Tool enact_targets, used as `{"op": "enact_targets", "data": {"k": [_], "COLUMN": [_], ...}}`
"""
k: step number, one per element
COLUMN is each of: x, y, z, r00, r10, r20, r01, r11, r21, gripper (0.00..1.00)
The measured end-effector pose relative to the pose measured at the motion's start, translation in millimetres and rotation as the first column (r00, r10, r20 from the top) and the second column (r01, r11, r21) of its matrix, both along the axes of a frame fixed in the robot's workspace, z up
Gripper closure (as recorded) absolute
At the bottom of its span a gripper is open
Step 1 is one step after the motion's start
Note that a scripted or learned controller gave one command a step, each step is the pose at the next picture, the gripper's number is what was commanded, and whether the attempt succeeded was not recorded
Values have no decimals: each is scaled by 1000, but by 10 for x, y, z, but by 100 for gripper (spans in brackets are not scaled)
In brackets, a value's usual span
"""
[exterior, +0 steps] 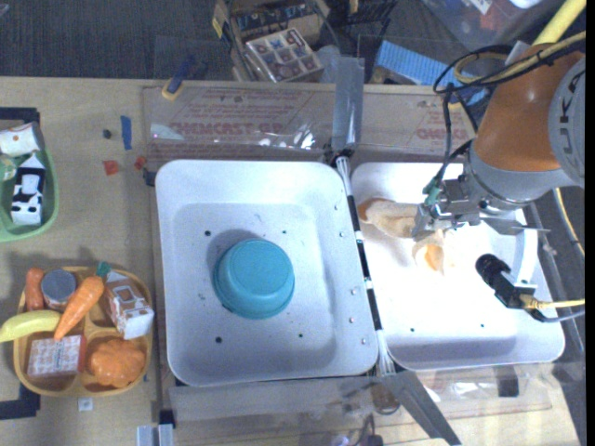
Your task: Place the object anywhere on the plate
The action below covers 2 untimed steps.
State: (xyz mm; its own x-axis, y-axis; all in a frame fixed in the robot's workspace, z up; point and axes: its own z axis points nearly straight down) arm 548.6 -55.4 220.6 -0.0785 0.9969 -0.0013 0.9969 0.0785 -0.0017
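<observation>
The grey and orange arm is reaching in from the right and is bending down over the right bin. Its end effector is hanging low over the back part of that bin, near the middle. I cannot tell if the end effector is spread or pressed together, because the wrist is hiding it from above.

A tan thing (it looks a bit like a bread roll) is lying on the white floor of the right bin. It is lying just to the left of the end effector, and its right end is sitting right beside the tip. I cannot tell if they are touching. A small orange piece is lying just in front of the end effector, a little closer to us.

The blue round dish is sitting in the middle of the left bin, well apart from the end effector and the tan thing. The wall between the two bins is standing between them.

Out on the wooden surface, far to the left, a yellow tray is holding toy food, with a carrot and a banana in it. A green tray is sitting behind it.
</observation>
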Motion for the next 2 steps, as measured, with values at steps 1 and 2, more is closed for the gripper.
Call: {"op": "enact_targets", "data": {"k": [1,2], "x": [7,201], "y": [9,393], "z": [39,71], "r00": [1000,919], "r10": [3,394], "r20": [2,5], "r01": [-3,-394], "r11": [1000,919], "r21": [-1,-1], "gripper": [100,100]}}
